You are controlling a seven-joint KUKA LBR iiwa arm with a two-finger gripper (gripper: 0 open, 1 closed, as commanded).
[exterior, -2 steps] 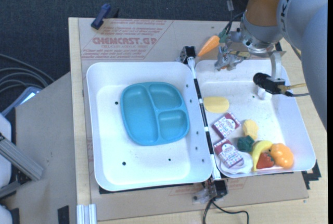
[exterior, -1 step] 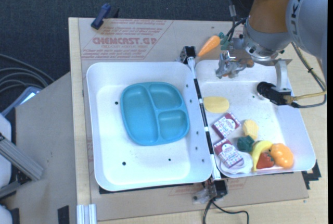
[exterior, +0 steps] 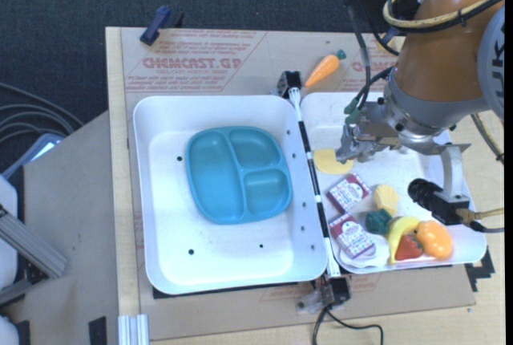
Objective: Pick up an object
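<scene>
Altogether two cartons (exterior: 349, 193), one blue plate (exterior: 239, 173); hand (exterior: 350, 149) grip unclear.

You look down from a single fixed camera above the bench (exterior: 200, 54), tilted at a slant. It sits far enough back to take in both white bins: the left bin (exterior: 152, 199) and the right bin (exterior: 321, 107). The arm (exterior: 445, 46) enters from your right; dark floor fills the top.
</scene>
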